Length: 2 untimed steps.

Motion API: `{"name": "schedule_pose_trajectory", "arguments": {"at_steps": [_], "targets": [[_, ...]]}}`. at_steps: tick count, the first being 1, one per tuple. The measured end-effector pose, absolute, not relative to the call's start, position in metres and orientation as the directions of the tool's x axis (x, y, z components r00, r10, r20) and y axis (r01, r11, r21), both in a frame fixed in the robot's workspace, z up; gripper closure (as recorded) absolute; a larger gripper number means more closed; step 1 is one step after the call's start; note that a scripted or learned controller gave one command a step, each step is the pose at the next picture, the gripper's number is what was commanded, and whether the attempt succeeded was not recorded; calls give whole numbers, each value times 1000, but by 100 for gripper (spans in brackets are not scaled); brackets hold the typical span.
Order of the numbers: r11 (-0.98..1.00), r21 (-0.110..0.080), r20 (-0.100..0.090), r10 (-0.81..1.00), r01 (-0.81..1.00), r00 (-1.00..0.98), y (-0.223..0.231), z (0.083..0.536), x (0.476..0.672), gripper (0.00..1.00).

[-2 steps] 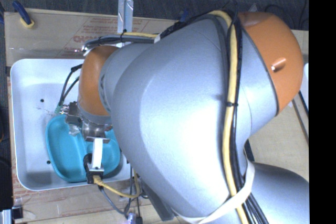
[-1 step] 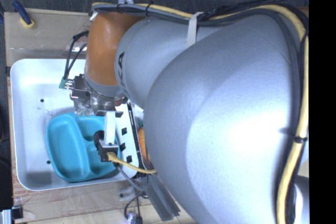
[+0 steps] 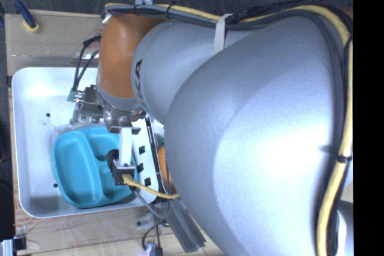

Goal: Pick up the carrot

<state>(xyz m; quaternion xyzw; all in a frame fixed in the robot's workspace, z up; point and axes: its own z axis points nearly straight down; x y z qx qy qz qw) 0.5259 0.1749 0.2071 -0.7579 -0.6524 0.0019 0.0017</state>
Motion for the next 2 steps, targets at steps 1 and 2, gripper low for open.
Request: {"name": "schedule_pose_trajectory", "arguments": {"at_steps": [1,2], "targets": [[-149,-5,-1,989,989,149,175,207,526,0],[-244,12,15,970,970,243,207,110,485,0]]}}
